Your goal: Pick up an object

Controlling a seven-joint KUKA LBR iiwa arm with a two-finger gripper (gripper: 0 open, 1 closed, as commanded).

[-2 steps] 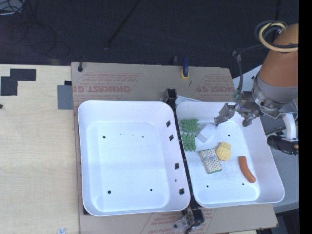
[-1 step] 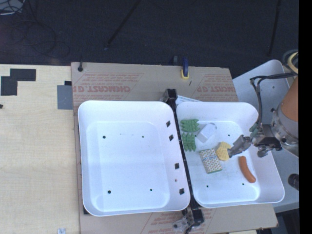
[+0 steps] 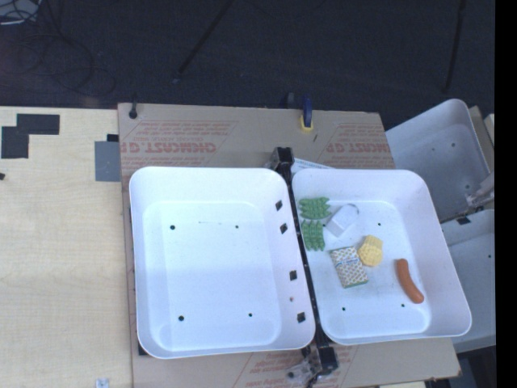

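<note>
The left bin [image 3: 210, 261] sits centre-frame on the desk [image 3: 56, 241]. In the right bin [image 3: 388, 257] lie two green pieces [image 3: 313, 221], a patterned packet [image 3: 349, 267], a yellow piece [image 3: 371, 250] and an orange sausage [image 3: 409, 281], apart, so each looks separately graspable.

Red printed lettering runs across the brown cardboard sheet [image 3: 242, 136] under the two bins, upside down from this angle and partly hidden; it cannot be read with certainty. The small patterned packet [image 3: 349, 267] shows no legible print.
</note>
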